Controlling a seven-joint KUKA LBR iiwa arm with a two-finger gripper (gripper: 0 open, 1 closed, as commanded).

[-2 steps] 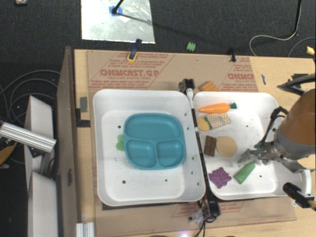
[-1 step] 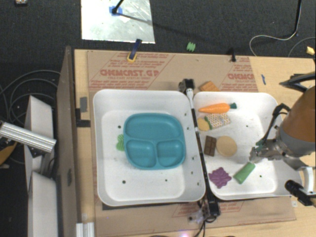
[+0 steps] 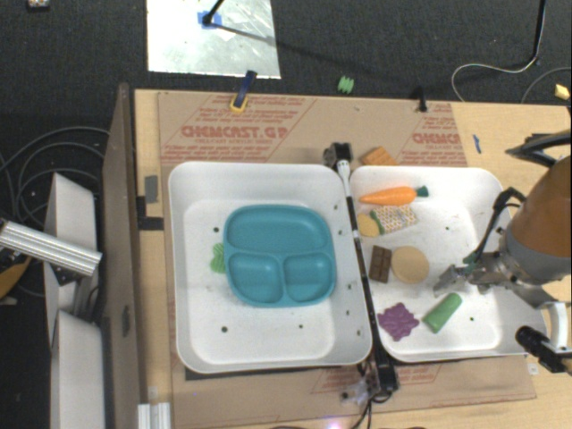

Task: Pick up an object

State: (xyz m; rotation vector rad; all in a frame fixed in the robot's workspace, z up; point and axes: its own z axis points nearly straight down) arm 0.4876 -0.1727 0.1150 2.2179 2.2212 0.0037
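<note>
Where the arm [image 3: 545,231] reaches in from the right over the right bin [image 3: 483,186], the gripper [image 3: 456,278] is seen low above the bin floor, its dark metal tips pointing left. Whether it is open or shut cannot be told, since the tips merge into one dark shape at this slant. Nothing is seen gripped.

Much of the wrist is cut off at the right edge, and the orange band is blurred. A small green object [image 3: 217,257] is half hidden under the left rim of the teal divided plate [image 3: 279,254], which lies in the left bin [image 3: 197,329]. A yellowish piece [image 3: 367,226] by the divider between the bins is too small to be made out.

Several pickable things are laid in the right bin. The green cylinder [image 3: 442,312] lies tilted just below the gripper tips, very close, though contact cannot be confirmed. The tan round disc [image 3: 410,264] sits just left of the tips, with the brown block [image 3: 381,264] beside it. The purple grape cluster [image 3: 399,320] is near the bin's front-left corner. The orange carrot [image 3: 391,196] and a speckled beige piece [image 3: 396,218] are placed farther back, well apart from the gripper.
</note>
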